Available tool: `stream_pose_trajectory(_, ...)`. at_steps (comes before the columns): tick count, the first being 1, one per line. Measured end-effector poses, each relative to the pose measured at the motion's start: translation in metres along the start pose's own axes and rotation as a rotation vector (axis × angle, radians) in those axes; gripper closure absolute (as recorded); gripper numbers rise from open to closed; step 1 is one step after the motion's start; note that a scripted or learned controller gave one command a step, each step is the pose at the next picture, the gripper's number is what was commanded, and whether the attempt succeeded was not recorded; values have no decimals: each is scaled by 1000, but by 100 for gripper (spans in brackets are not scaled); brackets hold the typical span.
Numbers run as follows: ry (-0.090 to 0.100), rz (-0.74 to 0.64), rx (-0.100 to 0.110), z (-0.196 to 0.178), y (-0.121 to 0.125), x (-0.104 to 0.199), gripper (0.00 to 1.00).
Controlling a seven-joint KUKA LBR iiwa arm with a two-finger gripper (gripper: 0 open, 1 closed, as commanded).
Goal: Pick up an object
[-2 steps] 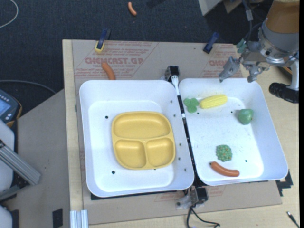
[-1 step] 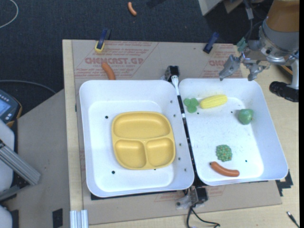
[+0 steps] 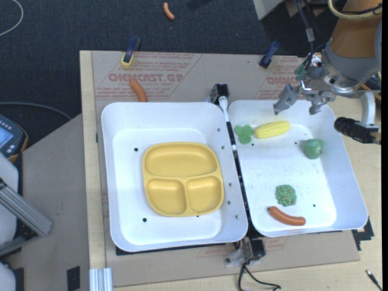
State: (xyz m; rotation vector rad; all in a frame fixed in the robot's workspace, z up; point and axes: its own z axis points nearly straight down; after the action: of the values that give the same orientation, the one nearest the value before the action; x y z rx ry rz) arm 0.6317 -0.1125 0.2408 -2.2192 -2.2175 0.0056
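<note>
I see the gripper (image 3: 301, 103) spread open over the right bin (image 3: 339, 208), which holds corn (image 3: 272, 129), a sausage (image 3: 287, 216) and, I think, broccoli (image 3: 285, 194). The left bin (image 3: 118, 180) holds a yellow tray (image 3: 182, 178).

A: The two white bins (image 3: 115, 162) look like smooth plastic with a soft sheen. The yellow tray (image 3: 182, 178) inside the left one is glossier, moulded plastic.

B: The tabletop (image 3: 182, 71) is matt brown cardboard with red print. The corn cob (image 3: 272, 129) has a bumpy plastic skin, and the sausage (image 3: 287, 216) shines smoothly.

A: The end effector (image 3: 301, 102) looks like dull grey metal, and the floor (image 3: 73, 17) like dark, rough carpet.
</note>
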Motion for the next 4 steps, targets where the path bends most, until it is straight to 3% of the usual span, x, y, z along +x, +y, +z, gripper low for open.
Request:
stream_pose_trajectory(2,1,-1,2,120,-11,9,0)
stream_pose_trajectory(3,1,-1,0,158,-11,9,0)
stream_pose_trajectory(4,0,0,-6,145,-10,9,100)
